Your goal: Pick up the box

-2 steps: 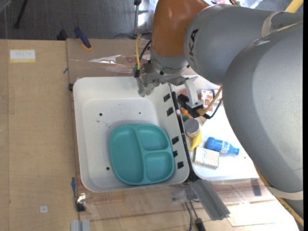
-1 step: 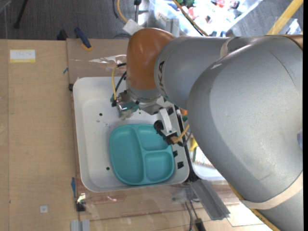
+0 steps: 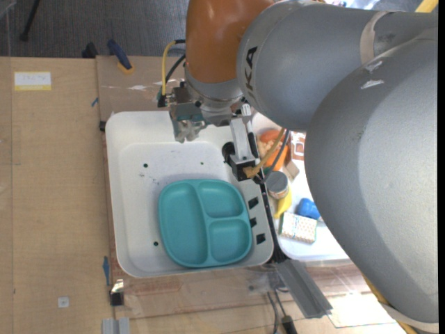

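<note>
The box is small and white with coloured speckles. It lies in the right bin, near the front edge and just in front of a blue object. My gripper hangs over the far edge of the left bin, well to the left of the box and apart from it. Nothing shows in the gripper. The big grey arm with its orange band covers most of the right bin.
A teal divided plate lies in the left bin's front half. In the right bin a small jar with a grey lid and orange items stand by the divider. A black bracket hangs from the wrist.
</note>
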Robot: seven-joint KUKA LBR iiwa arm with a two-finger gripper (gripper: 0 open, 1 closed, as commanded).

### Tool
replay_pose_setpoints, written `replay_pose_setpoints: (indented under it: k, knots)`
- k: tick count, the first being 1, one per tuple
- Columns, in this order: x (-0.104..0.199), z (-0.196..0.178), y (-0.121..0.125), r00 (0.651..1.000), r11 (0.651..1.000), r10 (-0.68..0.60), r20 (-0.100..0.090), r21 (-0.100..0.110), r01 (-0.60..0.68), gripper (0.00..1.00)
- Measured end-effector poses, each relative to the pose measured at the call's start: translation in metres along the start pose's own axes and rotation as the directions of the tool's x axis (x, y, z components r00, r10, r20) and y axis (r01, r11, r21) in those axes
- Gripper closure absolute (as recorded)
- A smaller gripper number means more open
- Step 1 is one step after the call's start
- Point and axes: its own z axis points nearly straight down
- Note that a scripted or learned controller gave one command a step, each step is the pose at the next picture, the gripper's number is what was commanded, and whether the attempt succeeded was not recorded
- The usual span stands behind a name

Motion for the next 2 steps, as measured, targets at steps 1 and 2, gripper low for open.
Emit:
replay_pose_setpoints:
  k: [1,2]
  knots:
    - [-0.008,-0.009,0.033,0.998,0.998,-0.070,0.001,0.000,0.070,1.00]
    - [-0.067,-0.008,0.025,0.993,0.993,-0.120,0.000,0.005,0.120,1.00]
